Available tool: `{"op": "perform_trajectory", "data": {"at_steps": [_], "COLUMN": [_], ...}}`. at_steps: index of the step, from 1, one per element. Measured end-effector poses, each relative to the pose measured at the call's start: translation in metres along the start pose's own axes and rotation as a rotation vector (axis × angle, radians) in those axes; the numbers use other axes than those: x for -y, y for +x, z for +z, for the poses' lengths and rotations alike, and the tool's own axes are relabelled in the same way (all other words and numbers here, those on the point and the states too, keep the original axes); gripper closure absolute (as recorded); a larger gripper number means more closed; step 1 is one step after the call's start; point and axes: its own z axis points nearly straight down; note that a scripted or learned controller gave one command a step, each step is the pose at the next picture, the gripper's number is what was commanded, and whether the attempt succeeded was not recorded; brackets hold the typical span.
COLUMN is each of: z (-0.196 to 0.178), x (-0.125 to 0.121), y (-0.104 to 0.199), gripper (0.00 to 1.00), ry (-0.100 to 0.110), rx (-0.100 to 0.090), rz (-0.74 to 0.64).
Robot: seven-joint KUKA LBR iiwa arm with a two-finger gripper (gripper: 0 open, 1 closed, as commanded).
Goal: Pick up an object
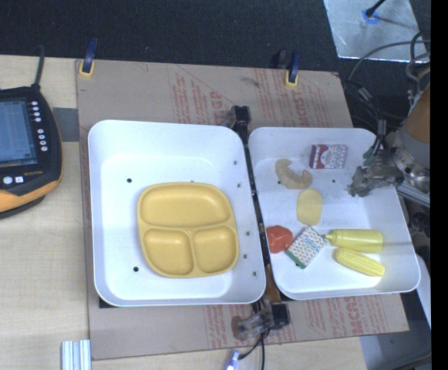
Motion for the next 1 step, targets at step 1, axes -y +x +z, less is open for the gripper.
{"op": "perform_trajectory", "data": {"at_steps": [1], "z": [-0.0366], "x": [0.0297], "y": [0.0469], "gripper": [1.00], "ry": [0.002], "rx": [-0.002], "rz": [-0.003]}}
